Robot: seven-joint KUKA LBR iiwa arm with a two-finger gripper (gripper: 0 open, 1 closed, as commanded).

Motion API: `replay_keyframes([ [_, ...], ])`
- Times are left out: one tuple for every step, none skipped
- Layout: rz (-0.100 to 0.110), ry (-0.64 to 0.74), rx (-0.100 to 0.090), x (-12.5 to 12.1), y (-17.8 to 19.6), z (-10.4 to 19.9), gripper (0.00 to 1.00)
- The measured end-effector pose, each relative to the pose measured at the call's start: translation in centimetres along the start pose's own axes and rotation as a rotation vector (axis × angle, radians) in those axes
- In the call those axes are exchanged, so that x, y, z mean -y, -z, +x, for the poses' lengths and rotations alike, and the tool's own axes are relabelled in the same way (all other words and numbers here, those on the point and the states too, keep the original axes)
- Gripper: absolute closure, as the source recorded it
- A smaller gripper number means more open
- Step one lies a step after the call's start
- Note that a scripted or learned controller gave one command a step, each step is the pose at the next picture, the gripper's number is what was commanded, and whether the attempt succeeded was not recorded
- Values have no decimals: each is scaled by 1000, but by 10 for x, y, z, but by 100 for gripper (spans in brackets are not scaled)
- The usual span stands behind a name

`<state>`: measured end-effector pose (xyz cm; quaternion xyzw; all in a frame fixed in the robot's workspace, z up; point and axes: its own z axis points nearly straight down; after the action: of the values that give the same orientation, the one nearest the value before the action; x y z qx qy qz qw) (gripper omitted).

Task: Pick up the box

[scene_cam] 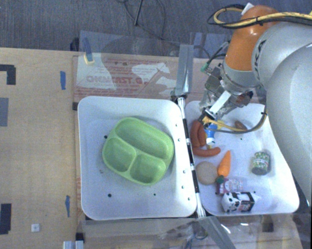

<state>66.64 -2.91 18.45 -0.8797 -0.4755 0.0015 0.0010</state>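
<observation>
Camera view: pincer (211,117) low over far-left corner of right bin (283,200); whether it is apart or together, cannot tell. Just below it, 2 sausages (198,140) and a small blue item (211,131). Further toward the near edge: carrot (224,163), round tan disc (206,172), small can (260,163). Cow-patterned box (237,201) well apart from pincer, near bin's front rim. Left bin (89,195) holds green 3-compartment plate (138,151).
</observation>
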Motion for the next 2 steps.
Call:
replay_keyframes([
  [-2,-510,-1,-20,46,-30,100],
  [-4,-20,-1,-51,156,-125,100],
])
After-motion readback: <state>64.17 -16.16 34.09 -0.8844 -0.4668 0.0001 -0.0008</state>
